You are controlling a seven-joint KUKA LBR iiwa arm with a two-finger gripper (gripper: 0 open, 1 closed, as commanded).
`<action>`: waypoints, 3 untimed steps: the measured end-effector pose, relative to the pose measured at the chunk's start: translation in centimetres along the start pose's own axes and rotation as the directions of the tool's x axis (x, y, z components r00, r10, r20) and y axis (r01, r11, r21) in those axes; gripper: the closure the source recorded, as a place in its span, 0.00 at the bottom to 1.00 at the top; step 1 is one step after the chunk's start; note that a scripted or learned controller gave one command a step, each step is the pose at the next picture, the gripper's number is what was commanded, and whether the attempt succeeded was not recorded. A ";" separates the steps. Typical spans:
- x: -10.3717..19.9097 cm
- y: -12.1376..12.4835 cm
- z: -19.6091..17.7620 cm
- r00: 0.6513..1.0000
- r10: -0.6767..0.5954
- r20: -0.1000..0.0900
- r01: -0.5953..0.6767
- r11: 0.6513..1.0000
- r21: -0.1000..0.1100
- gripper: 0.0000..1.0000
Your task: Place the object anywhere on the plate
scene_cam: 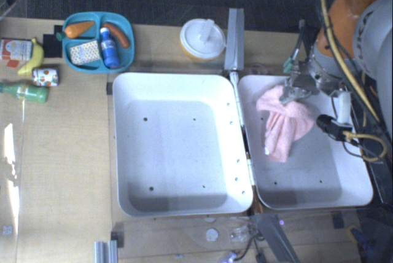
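Pink cloth [284, 128]: crumpled in the right bin [319, 188], far-left part
Gripper [293, 91]: sits on the cloth's far edge, jaws look pinched on a fold
Left bin [178, 194]: beside it

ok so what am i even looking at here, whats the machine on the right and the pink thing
One camera looks down at a slant on a bench. The grey and orange machine is a robot arm reaching in from the right. Its claw sits at the top edge of a pink cloth, which lies crumpled in the right white bin. The left white bin sits beside it. Behind them are a blue divided plate of toy food and a lidded cup. Whether the claw actually grips the cloth isn't clear.
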State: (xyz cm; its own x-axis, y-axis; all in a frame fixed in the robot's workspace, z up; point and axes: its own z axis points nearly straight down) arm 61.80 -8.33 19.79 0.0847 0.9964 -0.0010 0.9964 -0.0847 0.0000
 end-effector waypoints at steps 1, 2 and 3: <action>0.2 0.1 -2.6 1.000 -0.010 -0.001 0.010 1.000 -0.002 1.00; 4.5 -0.6 -3.2 0.914 -0.405 -0.001 0.405 0.914 -0.002 1.00; 9.4 -2.9 -3.5 0.681 -0.732 0.001 0.732 0.681 -0.003 1.00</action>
State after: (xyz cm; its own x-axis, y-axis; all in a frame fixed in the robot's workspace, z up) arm 59.69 1.26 23.32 -0.6716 0.7409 -0.0015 0.7409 0.6716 0.0025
